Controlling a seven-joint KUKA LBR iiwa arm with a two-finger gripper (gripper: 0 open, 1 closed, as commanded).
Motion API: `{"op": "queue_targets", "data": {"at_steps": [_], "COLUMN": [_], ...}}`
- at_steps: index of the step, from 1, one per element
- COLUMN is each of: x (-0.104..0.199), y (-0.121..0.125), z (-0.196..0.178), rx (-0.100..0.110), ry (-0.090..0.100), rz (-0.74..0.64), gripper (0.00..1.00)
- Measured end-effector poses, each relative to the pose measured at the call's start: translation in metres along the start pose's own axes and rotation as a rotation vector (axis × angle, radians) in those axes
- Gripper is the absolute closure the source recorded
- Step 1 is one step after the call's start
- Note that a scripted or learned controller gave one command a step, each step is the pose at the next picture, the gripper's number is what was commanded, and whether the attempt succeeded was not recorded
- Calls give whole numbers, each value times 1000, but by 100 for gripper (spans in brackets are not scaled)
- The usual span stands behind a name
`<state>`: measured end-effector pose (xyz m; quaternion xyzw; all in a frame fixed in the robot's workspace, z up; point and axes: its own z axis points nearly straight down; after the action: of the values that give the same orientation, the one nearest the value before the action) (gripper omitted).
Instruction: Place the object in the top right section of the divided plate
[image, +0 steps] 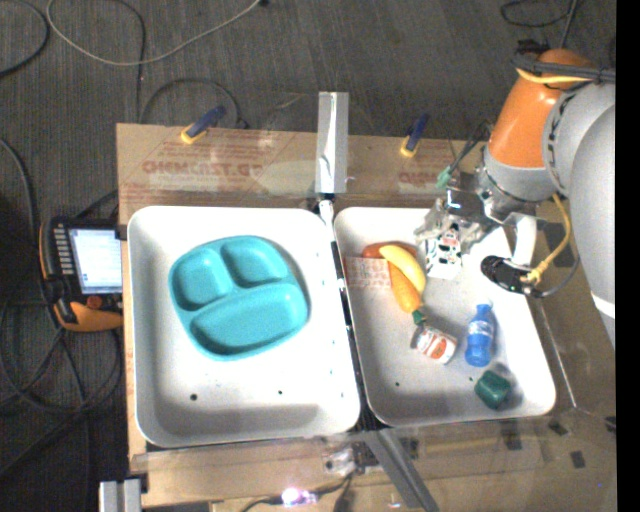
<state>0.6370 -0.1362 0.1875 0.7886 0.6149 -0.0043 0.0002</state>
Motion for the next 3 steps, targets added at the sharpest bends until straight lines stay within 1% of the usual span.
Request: {"op": "queue_targets", "data": {"at_steps": [1,2,3], "x": [77,118,195], "y": [-69,3,-17], "z": [7,-19,6], "rx": [4,-1,2], "ry": [5,2,2], "rz": [160,4,-30], "gripper": [100,100,100]}}
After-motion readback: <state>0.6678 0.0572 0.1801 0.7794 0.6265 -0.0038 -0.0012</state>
